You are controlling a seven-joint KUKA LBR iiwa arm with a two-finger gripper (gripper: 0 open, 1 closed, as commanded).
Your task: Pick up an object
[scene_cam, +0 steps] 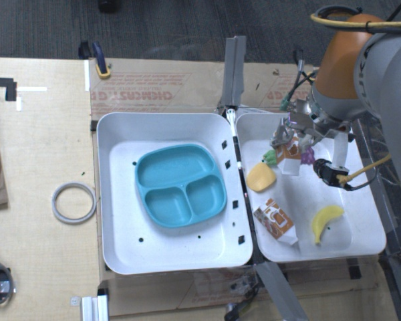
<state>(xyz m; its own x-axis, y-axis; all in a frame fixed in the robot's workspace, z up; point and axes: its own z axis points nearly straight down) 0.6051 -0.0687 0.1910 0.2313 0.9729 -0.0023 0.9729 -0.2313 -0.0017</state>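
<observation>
— Where is the gripper?

— Low over the far end of the right bin, amid a cluster: an orange-and-white carton, something green, something purple. Whether it grips any, I cannot tell.

— And nearer?

— A round yellow piece, a brown-and-white packet, a banana. The left bin holds a blue divided tray.

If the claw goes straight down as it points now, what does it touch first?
Probably the small orange-and-white carton directly under the claw, among green and purple items; depth is unclear.
</observation>
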